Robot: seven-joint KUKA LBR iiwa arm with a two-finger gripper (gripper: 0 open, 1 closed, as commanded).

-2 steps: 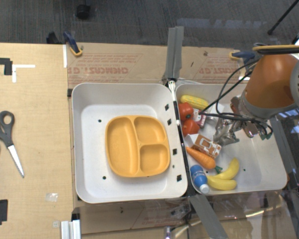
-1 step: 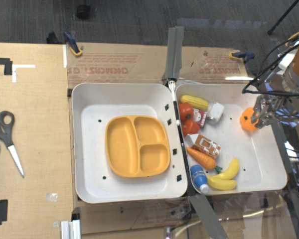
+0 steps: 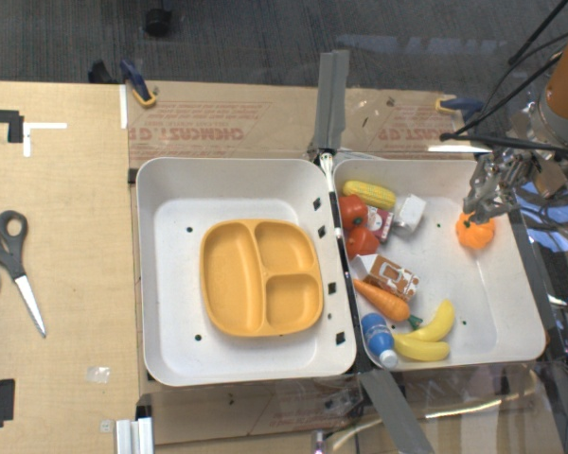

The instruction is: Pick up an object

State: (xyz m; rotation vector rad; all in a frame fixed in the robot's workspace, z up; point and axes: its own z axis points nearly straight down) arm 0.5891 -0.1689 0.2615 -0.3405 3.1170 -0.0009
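The orange (image 3: 476, 232) lay in the right bin (image 3: 521, 334), near its upper right corner, directly beneath the gripper (image 3: 480, 206). The fingertips hung at the fruit's top, at or just above its green stem; whether they touched it could not be told. How far the fingers were parted could not be told either, and nothing was seen between them.

The orange was small, round, bright orange, and stood apart from the other contents. The right bin also held a corn cob (image 3: 370, 194), a white block (image 3: 408, 212), a red pepper (image 3: 356, 227), a small carton (image 3: 394, 277), a carrot (image 3: 382, 300), a banana (image 3: 428, 334) and a blue bottle (image 3: 378, 339), grouped along its left side and lower edge.

The left bin (image 3: 161, 282) held a yellow tray (image 3: 261, 277) with three compartments.

Scissors (image 3: 14, 263) lay on the bench (image 3: 57, 348), well left of both bins
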